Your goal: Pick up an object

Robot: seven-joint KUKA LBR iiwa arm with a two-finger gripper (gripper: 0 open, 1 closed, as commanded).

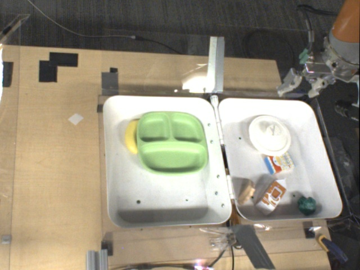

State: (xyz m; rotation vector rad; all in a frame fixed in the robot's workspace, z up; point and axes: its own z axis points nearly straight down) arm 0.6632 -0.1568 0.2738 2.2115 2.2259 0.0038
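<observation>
My gripper [300,85] hangs above the far right corner of the right bin [320,122], with its two pale fingers spread open and nothing between them. In that bin lie a white round lid [270,133], a small red, white and blue packet [279,163], an orange and white carton [271,196], a tan piece [246,193] and a dark green object [307,205]. The left bin [121,196] holds a green divided plate [170,141], with a yellow item [130,136] partly hidden under its left rim.
A metal upright post [216,63] stands behind the seam between the bins. The wooden bench [50,167] stretches out to the left, with black markers [56,65] at its far left. Cables lie on the dark floor behind.
</observation>
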